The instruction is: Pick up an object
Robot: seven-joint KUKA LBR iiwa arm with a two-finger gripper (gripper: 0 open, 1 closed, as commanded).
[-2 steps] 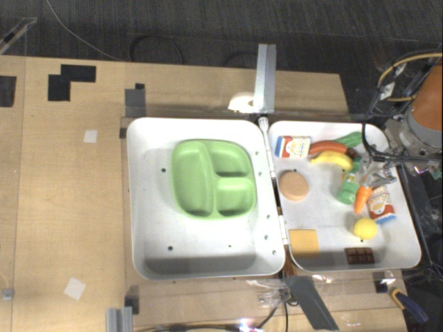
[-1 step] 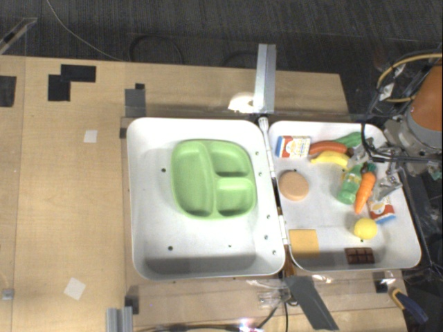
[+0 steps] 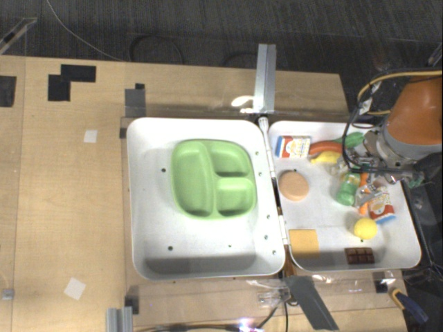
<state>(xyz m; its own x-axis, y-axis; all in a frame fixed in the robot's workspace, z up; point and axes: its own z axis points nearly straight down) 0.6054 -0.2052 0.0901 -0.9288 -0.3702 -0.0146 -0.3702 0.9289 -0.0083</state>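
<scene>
No legible text anywhere; small carton (image 3: 293, 146) in right bin (image 3: 415, 254) has red-blue-white printing, lettering too small to read; crumpled packet (image 3: 378, 205) near the gripper shows orange and blue print, also unreadable; black squares (image 3: 69, 80) on bench carry no characters

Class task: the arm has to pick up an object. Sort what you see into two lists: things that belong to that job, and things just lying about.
Job: gripper; right bin; lemon; tan disc; brown bar; green packet.

Lying about: green divided tray; left bin; black tape marks.
</scene>
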